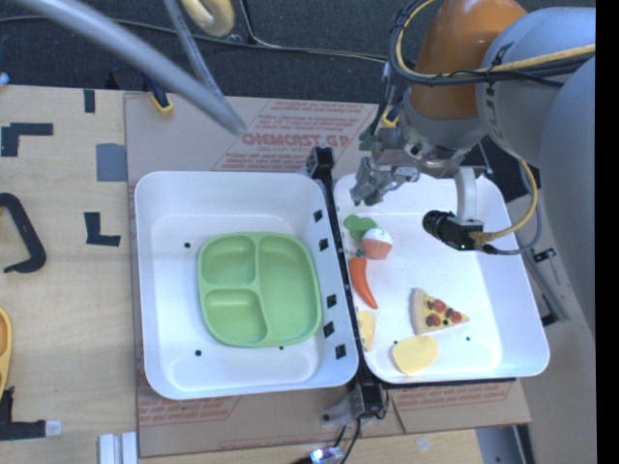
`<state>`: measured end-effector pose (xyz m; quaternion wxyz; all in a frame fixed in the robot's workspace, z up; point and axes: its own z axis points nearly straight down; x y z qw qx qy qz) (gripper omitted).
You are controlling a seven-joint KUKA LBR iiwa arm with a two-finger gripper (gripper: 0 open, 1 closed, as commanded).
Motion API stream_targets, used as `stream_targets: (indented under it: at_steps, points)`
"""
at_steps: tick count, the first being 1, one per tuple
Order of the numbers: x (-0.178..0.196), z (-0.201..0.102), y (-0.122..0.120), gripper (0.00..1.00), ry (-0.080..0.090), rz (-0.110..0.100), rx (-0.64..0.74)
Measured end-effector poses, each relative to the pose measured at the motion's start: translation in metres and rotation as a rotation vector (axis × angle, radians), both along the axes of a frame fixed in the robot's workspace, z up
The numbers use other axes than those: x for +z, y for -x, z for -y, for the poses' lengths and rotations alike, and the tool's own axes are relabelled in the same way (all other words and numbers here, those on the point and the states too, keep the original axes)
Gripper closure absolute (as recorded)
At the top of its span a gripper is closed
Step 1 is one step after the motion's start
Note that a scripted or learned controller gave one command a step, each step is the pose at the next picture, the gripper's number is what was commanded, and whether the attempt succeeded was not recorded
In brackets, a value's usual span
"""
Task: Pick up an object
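Observation:
The right bin [503, 259] holds several toy foods. A green and red-white piece [369, 237] lies near its left wall, with an orange carrot [361, 280] just below it. A pizza slice [434, 310] and a yellow round piece [415, 355] lie toward the front, and a small yellow chunk [367, 328] rests by the left wall. My gripper [372, 188] hangs over the bin's back left corner, just above the green piece, with nothing visible between its fingers.
The left bin [164, 259] holds a green divided plate [259, 289]. A black clamp rail [332, 259] runs between the bins. The arm's grey body and a black cable [455, 228] cover the right bin's back right part.

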<state>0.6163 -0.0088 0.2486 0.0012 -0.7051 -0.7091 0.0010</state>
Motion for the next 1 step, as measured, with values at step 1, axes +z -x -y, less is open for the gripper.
stream_targets:
  at_steps: [1]
  points:
    - [-0.0142, -0.0474, -0.0131, 1.0, 0.001, 0.001, 0.0]
